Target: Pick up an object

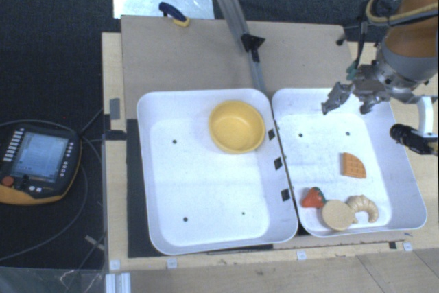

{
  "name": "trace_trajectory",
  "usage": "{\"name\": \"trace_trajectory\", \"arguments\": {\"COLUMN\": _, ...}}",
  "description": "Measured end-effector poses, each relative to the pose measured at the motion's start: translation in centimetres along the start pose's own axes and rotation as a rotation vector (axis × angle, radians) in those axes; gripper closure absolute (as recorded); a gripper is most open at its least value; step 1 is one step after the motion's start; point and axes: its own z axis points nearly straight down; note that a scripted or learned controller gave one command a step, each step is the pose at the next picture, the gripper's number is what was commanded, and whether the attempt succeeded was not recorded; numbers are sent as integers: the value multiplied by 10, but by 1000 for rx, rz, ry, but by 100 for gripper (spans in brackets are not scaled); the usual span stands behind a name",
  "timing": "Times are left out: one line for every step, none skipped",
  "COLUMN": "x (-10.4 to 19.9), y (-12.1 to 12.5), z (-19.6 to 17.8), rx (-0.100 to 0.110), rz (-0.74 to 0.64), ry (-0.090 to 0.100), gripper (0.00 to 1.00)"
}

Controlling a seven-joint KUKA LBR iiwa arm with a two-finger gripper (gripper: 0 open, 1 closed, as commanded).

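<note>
My gripper (351, 102) hangs over the far edge of the right bin (394, 168), its two fingers spread apart with nothing between them. In that bin lie an orange waffle piece (353, 165), a red strawberry-like toy (313, 197), a round beige disc (338, 215) and a pale croissant (363, 206), all nearer the front than the gripper. A yellow bowl (236, 125) sits upright at the back of the left bin (178, 202).
A grey pole (230, 0) slants across the cardboard bench behind the bins. A teach pendant (36, 162) lies on the floor at the left. Black clips (278, 162) mark the seam between the bins.
</note>
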Motion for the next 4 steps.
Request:
{"name": "trace_trajectory", "arguments": {"x": 2, "y": 0, "z": 62, "rx": 5, "rz": 0, "ry": 1, "gripper": 0}}
{"name": "trace_trajectory", "arguments": {"x": -7, "y": 1, "z": 119, "rx": 3, "rz": 1, "ry": 0, "gripper": 0}}
{"name": "trace_trajectory", "arguments": {"x": -7, "y": 1, "z": 166, "rx": 3, "rz": 0, "ry": 1, "gripper": 0}}
{"name": "trace_trajectory", "arguments": {"x": -7, "y": 2, "z": 154, "rx": -1, "rz": 1, "ry": 0, "gripper": 100}}
